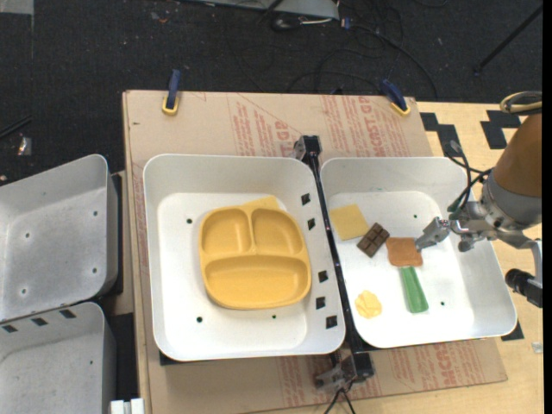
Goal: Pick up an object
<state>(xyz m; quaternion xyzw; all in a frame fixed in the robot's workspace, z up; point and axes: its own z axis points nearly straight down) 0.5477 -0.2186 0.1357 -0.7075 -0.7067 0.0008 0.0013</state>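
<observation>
**Lighting / image quality**

Even overhead light, moderately bright. White bins [405, 188] near clipping, little surface detail on their floors. Soft short shadows under the yellow tray [255, 259] and along the divider between bins. Floor [78, 33] at far side goes dark, cables barely readable. Overall slightly soft focus, visible grain. Arm [522, 175] at right edge mildly blurred. No strong glare spots; no obvious edge distortion.

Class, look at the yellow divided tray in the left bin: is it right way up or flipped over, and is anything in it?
Right way up and empty. The yellow divided tray shows its three hollow compartments facing the camera, and nothing lies in any of them.
</observation>
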